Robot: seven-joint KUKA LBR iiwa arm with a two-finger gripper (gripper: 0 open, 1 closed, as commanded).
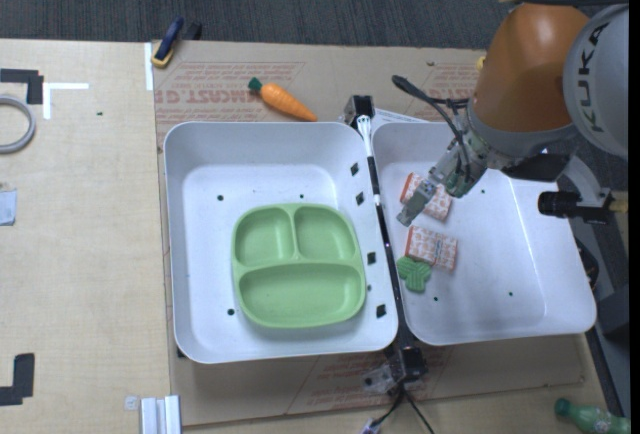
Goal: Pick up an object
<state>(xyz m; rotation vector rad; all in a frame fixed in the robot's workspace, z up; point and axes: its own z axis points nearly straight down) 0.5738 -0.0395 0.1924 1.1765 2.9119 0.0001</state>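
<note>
In the right bin (520,302) lie two small red-and-white patterned boxes: one (432,205) near the bin's upper left, another (432,248) just below it. A small green piece (414,273) rests against the lower box. My gripper (418,202) hangs low over the upper box, its tip at that box's left edge. The grey arm with its orange band (530,62) reaches in from the upper right and hides part of the bin's back.
The left bin (200,172) holds a green divided plate (298,265). A toy carrot (283,100) lies on the bench behind the bins. A blue-and-yellow object (168,41) sits at the back left, a green object (590,414) at the bottom right corner.
</note>
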